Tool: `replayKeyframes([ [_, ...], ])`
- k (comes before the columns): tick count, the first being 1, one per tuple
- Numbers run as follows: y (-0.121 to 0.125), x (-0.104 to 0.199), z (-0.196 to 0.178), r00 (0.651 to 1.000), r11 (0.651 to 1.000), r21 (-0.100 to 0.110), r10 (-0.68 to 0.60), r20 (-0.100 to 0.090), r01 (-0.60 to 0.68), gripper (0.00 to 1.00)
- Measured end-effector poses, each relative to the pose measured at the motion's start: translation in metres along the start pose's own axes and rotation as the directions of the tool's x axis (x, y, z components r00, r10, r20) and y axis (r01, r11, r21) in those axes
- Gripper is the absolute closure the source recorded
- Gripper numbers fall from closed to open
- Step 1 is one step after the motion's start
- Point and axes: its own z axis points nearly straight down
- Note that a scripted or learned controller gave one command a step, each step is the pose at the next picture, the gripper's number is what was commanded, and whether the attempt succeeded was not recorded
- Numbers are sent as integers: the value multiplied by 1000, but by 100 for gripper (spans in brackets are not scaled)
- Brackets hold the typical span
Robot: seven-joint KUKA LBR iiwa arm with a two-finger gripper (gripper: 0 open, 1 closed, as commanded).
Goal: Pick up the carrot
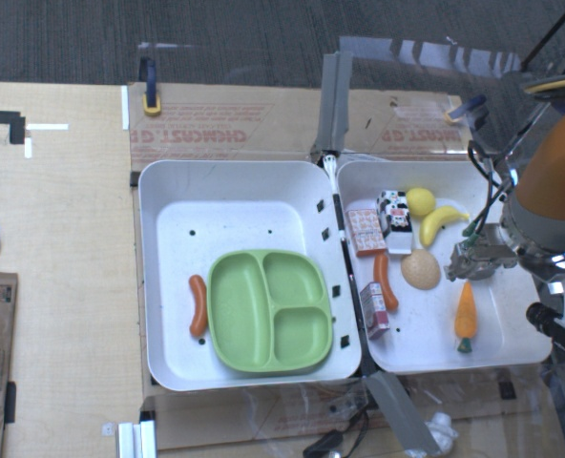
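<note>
The carrot [465, 315] lies in the right bin [512, 353], near its front right side, with its thin end pointing to the front, and the gripper [476, 261] hangs just above its fat end with nothing between the fingers, which look a little apart. Close by in the same bin are a tan bun [421, 270], a banana [442, 223], a lemon [420, 200], a small sausage [383, 273] and a pink box [365, 230]. In the left bin [168, 198] a green plate [267, 309] sits beside a long sausage [198, 305].
</note>
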Motion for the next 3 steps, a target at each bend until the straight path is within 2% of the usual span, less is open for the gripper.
replayKeyframes([
  [1, 0, 0, 0, 1000, 1000, 0, -1, 0, 1, 0],
  [2, -18, -67, 82, 998, 998, -1, -62, -1, 62, 0],
  [3, -18, -67, 73, 998, 998, 1, -60, -1, 60, 100],
])
